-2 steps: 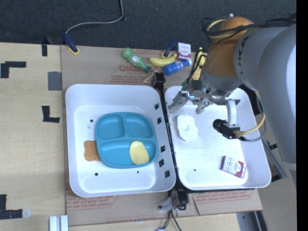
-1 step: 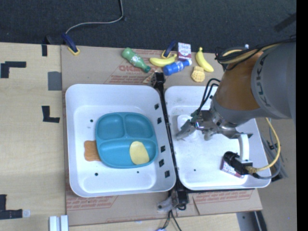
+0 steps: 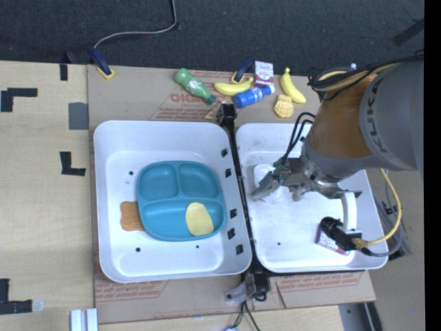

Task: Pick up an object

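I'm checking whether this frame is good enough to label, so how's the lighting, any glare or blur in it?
Camera view: light is even and fairly soft; the white bins look bright, with mild washout on the right bin floor. The blue plate and yellow piece read clearly. The gripper is slightly smeared and low in detail. The small items behind the bins are soft, and the dark background at the top holds little detail.

The tabletop (image 3: 41,205) is light wood with black angular marks, extending left of the pincer (image 3: 265,185). A brown cardboard sheet (image 3: 138,92) covers it beneath the bins. Beyond the pincer, dark carpet (image 3: 241,12) covers the floor, crossed by a thin cable (image 3: 162,19). Lighting is even.
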